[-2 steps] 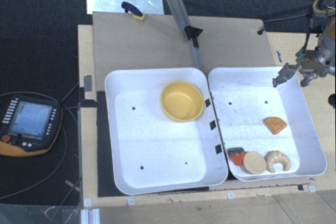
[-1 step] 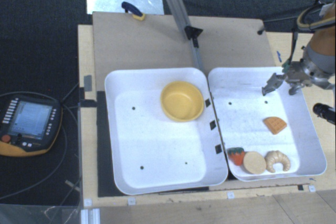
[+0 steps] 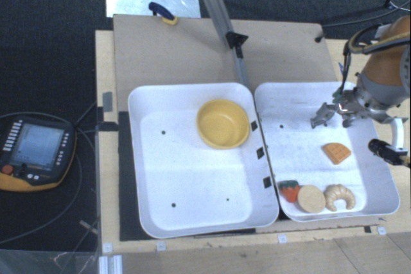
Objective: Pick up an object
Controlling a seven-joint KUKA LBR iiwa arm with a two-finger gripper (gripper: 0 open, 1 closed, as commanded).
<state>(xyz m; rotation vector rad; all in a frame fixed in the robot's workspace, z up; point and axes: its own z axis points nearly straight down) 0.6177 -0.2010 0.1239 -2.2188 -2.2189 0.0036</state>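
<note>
Here, the candidates for picking are lying in the right bin [image 3: 276, 138]: a small orange waffle-like piece [image 3: 336, 153] is sitting alone toward the bin's middle right, and three more items are lining up along the near wall. Of these, a red and green toy vegetable [image 3: 289, 190] is resting at the left, a round pale disc [image 3: 311, 199] is touching it just to the right, and a croissant-shaped piece [image 3: 340, 196] is lying just beside the disc, further right.

Nothing is sitting between the fingers of the gripper [image 3: 332, 113], which is hanging over the far part of the right bin, well apart from the waffle piece below it in the view. Its fingers are looking spread, one grey tip [image 3: 320, 117] pointing left toward the bin's middle, with no object pinched. The arm [image 3: 385, 70], grey with its orange band, is reaching in from the right edge above the bin's far right corner.

In the left bin [image 3: 154, 202], a yellow bowl [image 3: 223, 124] is standing upright near the far right corner, close to the seam where the two bins are meeting. Both bins are resting on a brown board [image 3: 192, 48]. Beyond the bench, on the dark floor to the left, a control pendant [image 3: 35, 152] with a lit screen is lying.
</note>
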